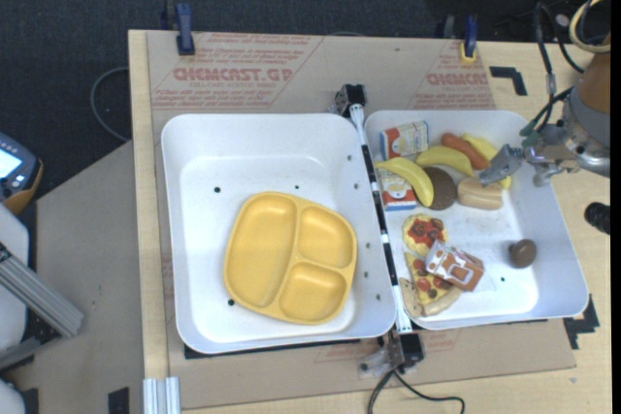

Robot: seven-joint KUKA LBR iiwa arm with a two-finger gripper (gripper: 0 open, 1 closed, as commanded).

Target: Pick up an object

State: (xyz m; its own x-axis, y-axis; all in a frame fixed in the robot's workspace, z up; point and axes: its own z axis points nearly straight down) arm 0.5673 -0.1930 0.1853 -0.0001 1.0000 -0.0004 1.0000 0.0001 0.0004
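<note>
the end effector hovers just right of the banana, grip state unclear. the banana lies by the bin divider; it looks light, stiff, slick, best pinched mid-curve.

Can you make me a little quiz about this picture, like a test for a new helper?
1. True or false: the yellow tray lies in the left bin.
2. Which thing lies alone near the right bin's right side? A) banana B) brown ball C) pizza slice
3. Fill in: the gripper hangs over the ____ bin, by the bun.

Key:
1. True. The tray has three sections, and they hold nothing.
2. B. The brown ball sits apart, while the banana and pizza slice lie toward the bin's left.
3. Right.
</note>
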